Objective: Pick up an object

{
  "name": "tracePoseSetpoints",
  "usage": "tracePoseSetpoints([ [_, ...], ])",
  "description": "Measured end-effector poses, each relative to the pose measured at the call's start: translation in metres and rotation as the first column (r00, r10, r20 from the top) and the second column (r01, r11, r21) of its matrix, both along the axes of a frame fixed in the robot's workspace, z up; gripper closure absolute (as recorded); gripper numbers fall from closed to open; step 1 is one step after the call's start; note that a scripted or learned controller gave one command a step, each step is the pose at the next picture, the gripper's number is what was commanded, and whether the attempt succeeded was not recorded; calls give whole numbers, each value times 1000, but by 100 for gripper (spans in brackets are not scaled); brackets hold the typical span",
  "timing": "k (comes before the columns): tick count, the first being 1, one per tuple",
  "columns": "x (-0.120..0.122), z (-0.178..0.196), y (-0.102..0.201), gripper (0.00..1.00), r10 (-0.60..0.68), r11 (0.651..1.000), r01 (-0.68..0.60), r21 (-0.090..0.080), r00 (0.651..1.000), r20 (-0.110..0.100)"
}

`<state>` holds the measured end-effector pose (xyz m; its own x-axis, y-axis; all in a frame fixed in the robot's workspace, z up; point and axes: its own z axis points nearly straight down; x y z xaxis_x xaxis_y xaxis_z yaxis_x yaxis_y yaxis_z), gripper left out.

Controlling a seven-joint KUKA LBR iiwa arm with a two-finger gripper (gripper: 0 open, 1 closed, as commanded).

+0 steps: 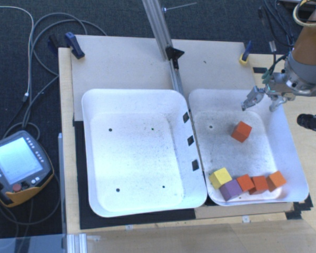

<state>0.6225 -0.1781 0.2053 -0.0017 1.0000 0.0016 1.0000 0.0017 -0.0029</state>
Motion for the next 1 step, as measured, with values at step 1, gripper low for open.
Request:
tracePoseSetpoints([
  [1,-18,-111,16,0,-1,1000,1,2,1000,-7],
])
